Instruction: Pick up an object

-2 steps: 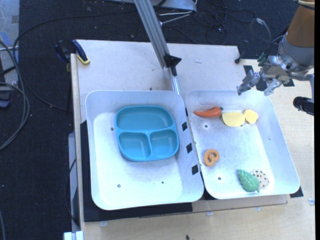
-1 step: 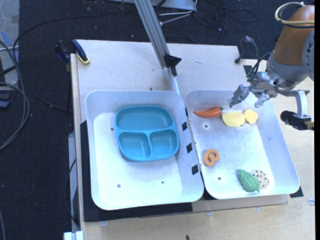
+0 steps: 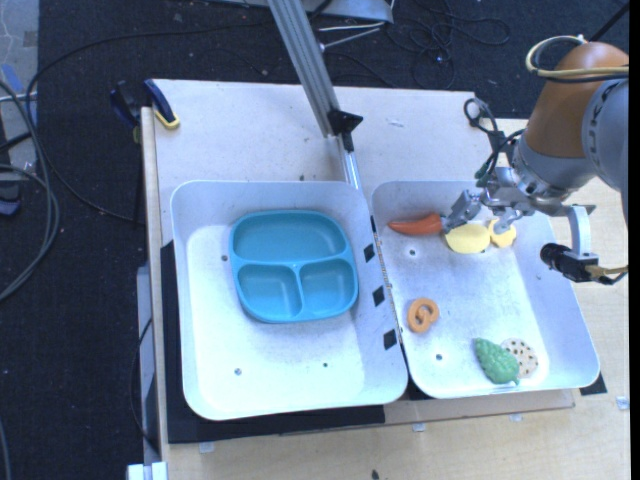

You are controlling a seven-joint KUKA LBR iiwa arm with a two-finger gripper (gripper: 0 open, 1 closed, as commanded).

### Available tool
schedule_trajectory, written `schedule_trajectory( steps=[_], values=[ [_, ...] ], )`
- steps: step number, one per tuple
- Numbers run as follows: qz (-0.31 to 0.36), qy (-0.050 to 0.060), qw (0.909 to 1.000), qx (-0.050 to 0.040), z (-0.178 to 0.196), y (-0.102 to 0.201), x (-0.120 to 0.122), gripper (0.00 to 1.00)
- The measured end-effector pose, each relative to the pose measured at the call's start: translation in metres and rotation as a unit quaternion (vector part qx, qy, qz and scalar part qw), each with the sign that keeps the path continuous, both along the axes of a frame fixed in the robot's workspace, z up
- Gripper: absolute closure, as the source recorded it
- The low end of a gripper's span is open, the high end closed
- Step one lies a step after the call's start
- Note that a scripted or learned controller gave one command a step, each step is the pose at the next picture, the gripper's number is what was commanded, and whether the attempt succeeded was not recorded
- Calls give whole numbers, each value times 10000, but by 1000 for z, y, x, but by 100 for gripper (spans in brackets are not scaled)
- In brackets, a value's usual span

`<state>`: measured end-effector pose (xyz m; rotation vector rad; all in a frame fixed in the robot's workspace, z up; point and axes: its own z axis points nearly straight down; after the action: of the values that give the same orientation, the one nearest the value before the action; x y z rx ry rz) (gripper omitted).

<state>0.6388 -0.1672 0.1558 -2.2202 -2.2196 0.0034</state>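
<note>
Nearest the camera, well below the fingers and toward the front edge of the right bin point(image 3: 560, 338), a green leafy toy point(image 3: 496, 360) lies touching a small speckled cookie point(image 3: 519, 354) on its right. Farther in, a pretzel-shaped orange ring point(image 3: 423, 314) sits alone, below and to the left of the fingers, near the bin's left wall. Across the divide, well to the left of the fingers, the left bin point(image 3: 200, 348) bears a blue plate point(image 3: 294, 265) with three compartments. At the far end of the right bin the gripper point(image 3: 478, 214) hangs low over the bin floor, with a pale yellow lemon-like piece point(image 3: 466, 239) just beneath its fingers and a smaller yellow piece point(image 3: 503, 235) just to the right; the metal parts blur together, so whether the fingers are spread or pinching anything cannot be told. An orange carrot point(image 3: 415, 226) lies just left of the fingers, pointing toward them. Beyond, the grey arm point(image 3: 560, 158) with its orange band rises to the right, and a slanted metal pole point(image 3: 305, 53) crosses the bench point(image 3: 250, 138) behind.
</note>
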Motion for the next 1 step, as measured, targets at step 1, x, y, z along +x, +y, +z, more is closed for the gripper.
schedule_trajectory(
  steps=[1],
  values=[
    [9,-11,10000,-3,-45,7,-3,0]
  ],
)
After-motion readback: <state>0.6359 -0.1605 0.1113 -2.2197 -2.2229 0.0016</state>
